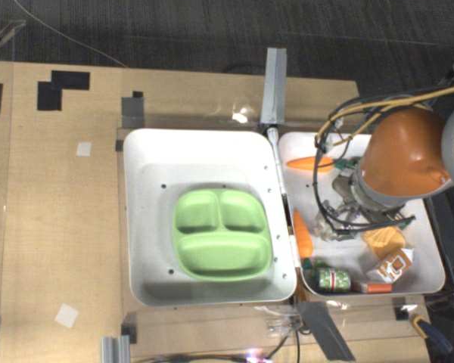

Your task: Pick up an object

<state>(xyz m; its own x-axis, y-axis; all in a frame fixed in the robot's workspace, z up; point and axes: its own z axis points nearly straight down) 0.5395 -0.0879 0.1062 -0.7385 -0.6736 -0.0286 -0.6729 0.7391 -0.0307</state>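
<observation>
I'm hovering the arm (401, 157) over the right bin (437, 278), where the pickable clutter is lying: carrots (303, 237), can (333, 280), carton (394, 265). The wrist is hiding the tool, so I cannot tell its grip.

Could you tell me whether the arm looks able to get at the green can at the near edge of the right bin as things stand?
Probably yes: the green can lies uncovered, and the arm hangs over the same right bin, just behind it.
</observation>
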